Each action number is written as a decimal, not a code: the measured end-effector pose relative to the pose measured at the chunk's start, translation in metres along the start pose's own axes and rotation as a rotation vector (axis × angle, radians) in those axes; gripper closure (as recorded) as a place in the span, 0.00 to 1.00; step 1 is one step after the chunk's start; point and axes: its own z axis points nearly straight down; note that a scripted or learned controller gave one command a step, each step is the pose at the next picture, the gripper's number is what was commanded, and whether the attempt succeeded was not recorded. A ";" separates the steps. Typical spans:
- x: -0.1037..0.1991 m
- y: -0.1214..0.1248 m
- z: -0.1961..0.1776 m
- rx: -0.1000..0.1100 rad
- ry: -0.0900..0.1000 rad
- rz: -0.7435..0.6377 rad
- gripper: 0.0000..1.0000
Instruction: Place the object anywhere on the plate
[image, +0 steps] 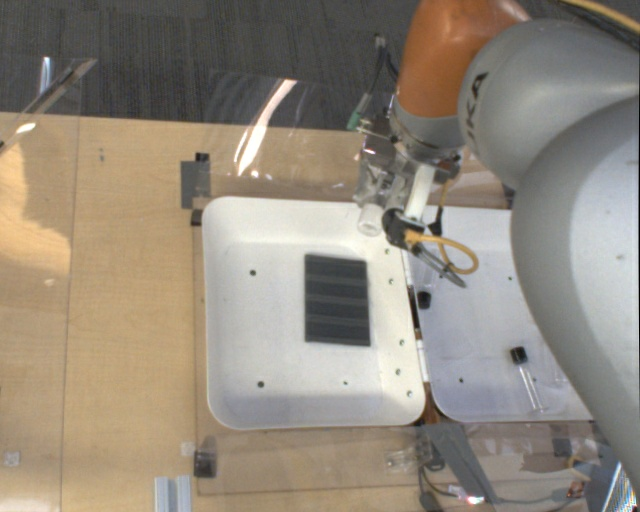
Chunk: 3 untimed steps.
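A dark grey ribbed rectangular plate (337, 299) is seen lying flat in the middle of the left white bin (240, 370), and nothing is seen resting on it, so the placing is judged not yet done. Further right, above the far right corner of that bin and close to the seam between the two bins, the gripper (388, 205) is seen hanging from the grey arm (570, 150) below its orange band (440, 60). A small clear object (369, 220) is seen at its tip, but whether it is held cannot be told, and the state of the jaws cannot be told either. In the right white bin (480, 390) a small clear tube with a black cap (525, 375) is seen lying near the near edge, well apart from the plate. Which of these is the task's object cannot be settled; a carry leftward onto the plate and a release are judged to remain.
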 end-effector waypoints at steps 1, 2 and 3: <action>0.082 -0.020 0.006 0.001 -0.002 0.308 1.00; 0.135 -0.036 0.058 0.002 0.001 0.583 1.00; 0.141 -0.068 0.078 0.003 -0.003 0.222 1.00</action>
